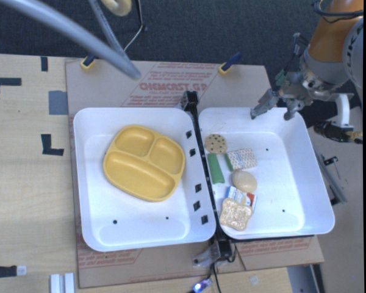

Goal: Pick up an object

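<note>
1. objects: a round cookie (215, 143), green stick (216, 168), patterned packet (241, 159), beige egg-shaped item (244, 181) and tan cracker (235, 214) lie along the left side of the right bin (293, 188), below and left of my gripper (273, 110).
2. gripper: i see it over the right bin's top rim, fingers spread apart, nothing between them.
3. yellow divided plate (144, 162): in the left bin (91, 218), far left of the gripper.

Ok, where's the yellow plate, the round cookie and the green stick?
yellow plate (144, 162): camera view, middle divider of the plate.
round cookie (215, 143): camera view, its centre.
green stick (216, 169): camera view, mid-length.
</note>
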`<state>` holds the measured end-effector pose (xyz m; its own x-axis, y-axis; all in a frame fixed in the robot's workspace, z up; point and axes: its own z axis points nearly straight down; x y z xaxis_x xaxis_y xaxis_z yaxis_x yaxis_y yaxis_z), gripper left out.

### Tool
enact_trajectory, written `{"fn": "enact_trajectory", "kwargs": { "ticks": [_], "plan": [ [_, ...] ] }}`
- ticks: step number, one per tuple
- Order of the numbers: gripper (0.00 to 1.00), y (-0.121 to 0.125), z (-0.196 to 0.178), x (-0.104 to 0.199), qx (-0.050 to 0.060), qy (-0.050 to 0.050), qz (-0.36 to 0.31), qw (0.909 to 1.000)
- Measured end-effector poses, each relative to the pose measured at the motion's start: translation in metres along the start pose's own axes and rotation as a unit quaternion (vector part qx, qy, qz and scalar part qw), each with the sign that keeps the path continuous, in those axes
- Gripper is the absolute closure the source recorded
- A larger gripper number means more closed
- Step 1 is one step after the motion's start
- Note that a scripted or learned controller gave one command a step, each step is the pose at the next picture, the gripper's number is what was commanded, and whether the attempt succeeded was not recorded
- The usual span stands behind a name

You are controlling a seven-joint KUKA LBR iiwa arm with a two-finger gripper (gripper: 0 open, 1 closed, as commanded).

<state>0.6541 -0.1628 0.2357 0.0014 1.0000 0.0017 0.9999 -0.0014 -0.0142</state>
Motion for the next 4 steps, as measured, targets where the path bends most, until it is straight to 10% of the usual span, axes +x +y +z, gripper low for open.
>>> {"fn": "enact_trajectory", "kwargs": {
  "ticks": [1,4],
  "plan": [
    [0.00,0.002,-0.008,0.000,-0.006,-0.001,-0.001,1.0000],
    [0.00,0.002,0.150,-0.005,-0.004,-0.002,-0.001,1.0000]
  ]
}}
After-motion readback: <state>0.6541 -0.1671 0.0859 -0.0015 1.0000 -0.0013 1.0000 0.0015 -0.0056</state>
